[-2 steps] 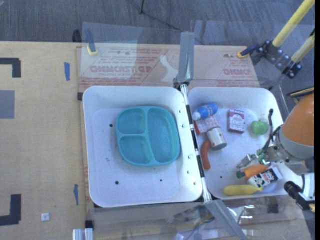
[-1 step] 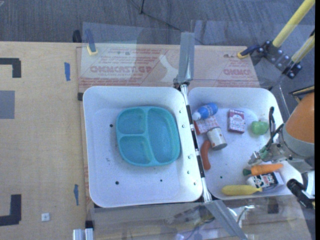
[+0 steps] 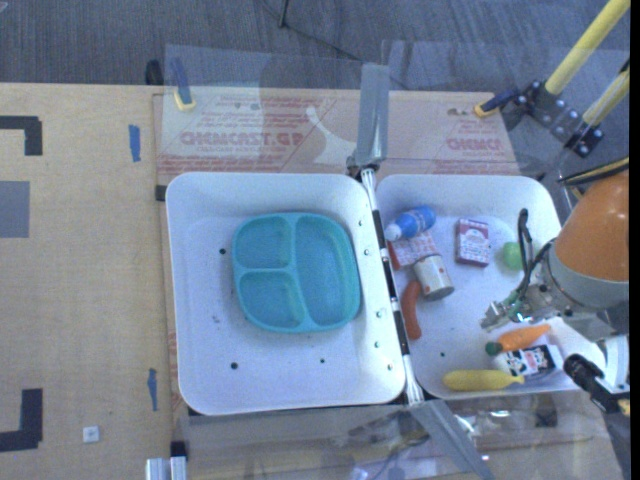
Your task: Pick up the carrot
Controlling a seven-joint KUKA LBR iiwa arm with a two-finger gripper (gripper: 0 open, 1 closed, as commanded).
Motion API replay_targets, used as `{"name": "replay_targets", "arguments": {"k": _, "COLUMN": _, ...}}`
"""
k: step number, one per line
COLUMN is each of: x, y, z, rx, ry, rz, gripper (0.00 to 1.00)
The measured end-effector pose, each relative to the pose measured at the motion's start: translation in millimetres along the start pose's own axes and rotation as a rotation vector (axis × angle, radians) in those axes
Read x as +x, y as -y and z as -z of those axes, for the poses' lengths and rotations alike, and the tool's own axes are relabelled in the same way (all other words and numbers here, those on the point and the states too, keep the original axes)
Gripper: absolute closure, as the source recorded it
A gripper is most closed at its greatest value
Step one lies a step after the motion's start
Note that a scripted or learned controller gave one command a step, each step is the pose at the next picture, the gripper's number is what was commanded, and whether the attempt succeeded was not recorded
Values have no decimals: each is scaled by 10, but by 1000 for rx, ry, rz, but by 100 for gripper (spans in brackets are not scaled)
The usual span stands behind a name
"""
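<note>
Pincer [image 3: 507,313] beside small orange, green-topped carrot [image 3: 520,337].

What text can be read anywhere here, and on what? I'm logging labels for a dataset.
Red print on the left cardboard sheet: blurred, not readable.
Red print on the right cardboard sheet: blurred, not readable.
Red box: print too small to read.
Can label: too small to read.
Black-and-white packet: unreadable.
</note>
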State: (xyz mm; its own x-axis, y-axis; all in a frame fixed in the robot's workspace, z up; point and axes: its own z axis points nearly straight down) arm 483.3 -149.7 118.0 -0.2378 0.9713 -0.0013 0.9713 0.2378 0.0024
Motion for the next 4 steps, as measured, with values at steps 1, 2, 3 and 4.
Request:
{"name": "replay_targets", "arguments": {"k": 1, "x": -3, "y": 2, "z": 0, "rx": 0, "ry": 0, "rz": -1, "gripper": 0}}
{"name": "replay_targets", "arguments": {"k": 2, "x": -571, "y": 156, "z": -304, "rx": -5, "ry": 3, "rz": -19, "gripper": 0}}
{"name": "replay_targets", "arguments": {"k": 3, "x": -594, "y": 146, "z": -191, "rx": -12, "ry": 7, "rz": -22, "gripper": 100}}
{"name": "replay_targets", "arguments": {"k": 4, "x": -321, "y": 105, "z": 672, "rx": 2, "ry": 0, "rz": -239, "gripper": 100}}
